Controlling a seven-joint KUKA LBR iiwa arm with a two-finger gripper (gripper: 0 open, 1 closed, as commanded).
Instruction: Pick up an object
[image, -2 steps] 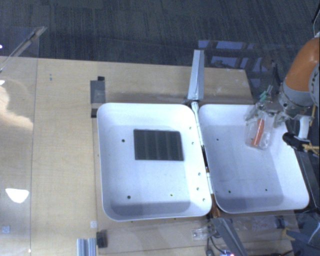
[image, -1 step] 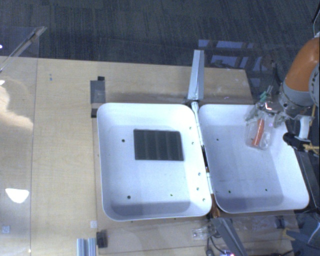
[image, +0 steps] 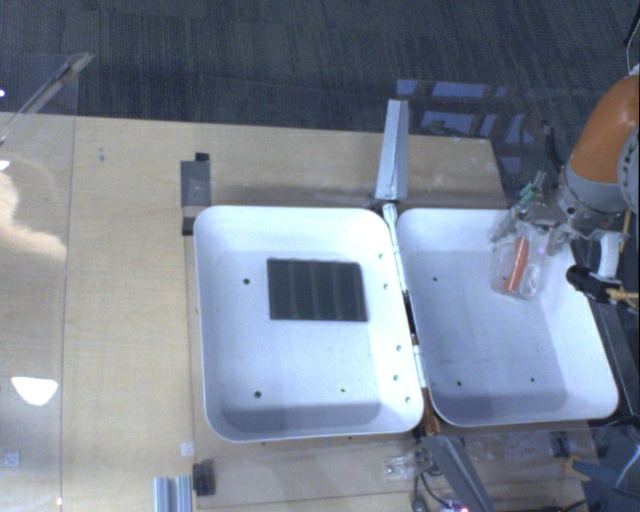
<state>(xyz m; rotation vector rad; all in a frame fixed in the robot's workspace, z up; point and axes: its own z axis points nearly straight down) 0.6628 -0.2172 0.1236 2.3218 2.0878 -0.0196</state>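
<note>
**Arm over the right bin, clear packet under its wrist**

We see two shallow white bins side by side on the wooden bench (image: 110, 330). The left bin (image: 225, 330) carries a dark ribbed rectangular pad (image: 316, 290) lying flat near its middle, a little toward the far side. The right bin (image: 560, 380) holds a clear plastic packet with an orange-red piece inside (image: 519, 265), in the far part of the bin, toward its right side.

The arm comes in from the right, its orange band (image: 607, 135) high at the frame's edge and the grey wrist below it. The gripper (image: 535, 215) hangs over the far right corner of the right bin, directly above the packet's upper end. The packet's top seems to meet the gripper's metal parts, and it looks tilted, but we cannot tell whether it sits between the tips or simply lies beneath them; the gripper's opening is not readable from this angle.

A grey metal bracket (image: 391, 150) stands at the far end of the seam between the bins.
</note>
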